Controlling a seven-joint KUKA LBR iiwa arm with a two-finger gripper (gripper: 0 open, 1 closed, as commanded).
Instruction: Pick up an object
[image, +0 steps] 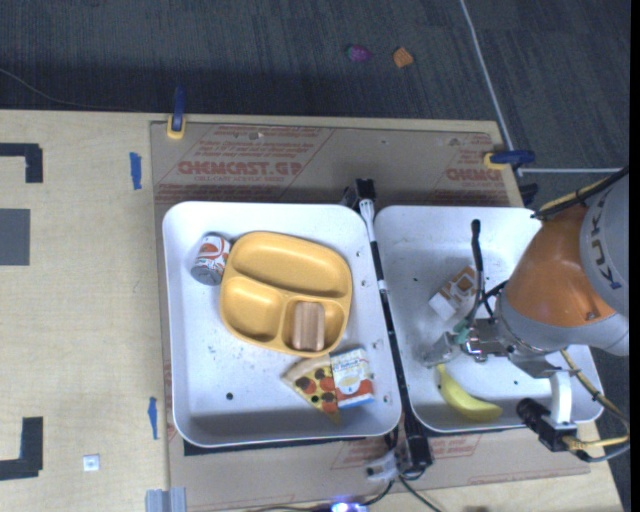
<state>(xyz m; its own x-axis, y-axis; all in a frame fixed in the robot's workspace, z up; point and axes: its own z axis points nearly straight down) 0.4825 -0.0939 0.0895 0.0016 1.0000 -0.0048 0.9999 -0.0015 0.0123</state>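
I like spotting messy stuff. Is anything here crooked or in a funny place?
Yes. A yellow divided plate lies tilted in the left bin, with a crushed-looking can tucked against its corner and a toy pizza slice below. Two small scraps lie on the floor beyond the bench.

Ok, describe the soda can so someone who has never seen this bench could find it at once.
Start at the left white bin, the one holding the big yellow divided tray. Go to that bin's far-left corner: the soda can lies on its side there, pressed against the tray's edge. It is the only small cylinder in the bin, silver with red markings.
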